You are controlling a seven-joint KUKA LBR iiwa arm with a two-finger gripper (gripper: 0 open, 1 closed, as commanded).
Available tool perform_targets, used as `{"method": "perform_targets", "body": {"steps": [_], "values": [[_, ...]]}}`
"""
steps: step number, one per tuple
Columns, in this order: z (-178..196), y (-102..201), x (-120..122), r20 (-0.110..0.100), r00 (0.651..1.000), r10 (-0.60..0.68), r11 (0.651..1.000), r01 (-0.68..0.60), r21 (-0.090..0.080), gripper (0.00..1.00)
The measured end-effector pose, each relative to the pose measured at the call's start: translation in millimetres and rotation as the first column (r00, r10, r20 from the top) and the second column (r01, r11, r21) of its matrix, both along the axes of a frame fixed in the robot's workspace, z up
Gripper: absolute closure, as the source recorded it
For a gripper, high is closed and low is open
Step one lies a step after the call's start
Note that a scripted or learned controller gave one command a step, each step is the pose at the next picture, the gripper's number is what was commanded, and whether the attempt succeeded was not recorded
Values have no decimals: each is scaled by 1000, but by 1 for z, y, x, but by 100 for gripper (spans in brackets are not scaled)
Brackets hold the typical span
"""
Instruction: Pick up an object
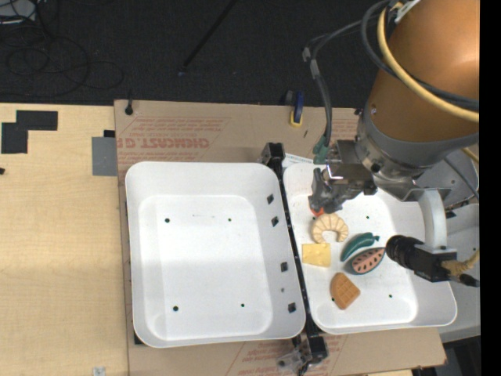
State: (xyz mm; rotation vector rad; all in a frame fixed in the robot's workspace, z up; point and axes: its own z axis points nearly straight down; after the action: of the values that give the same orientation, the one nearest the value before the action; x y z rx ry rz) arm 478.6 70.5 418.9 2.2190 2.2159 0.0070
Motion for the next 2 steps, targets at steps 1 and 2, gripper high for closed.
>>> {"method": "perform_targets", "body": {"steps": [1,2], "values": [[-223,-25,30,-31,1000,-3,1000,3,-3,100],[-175,-115,22,-13,1000,-8,1000,8,-4,100]]}}
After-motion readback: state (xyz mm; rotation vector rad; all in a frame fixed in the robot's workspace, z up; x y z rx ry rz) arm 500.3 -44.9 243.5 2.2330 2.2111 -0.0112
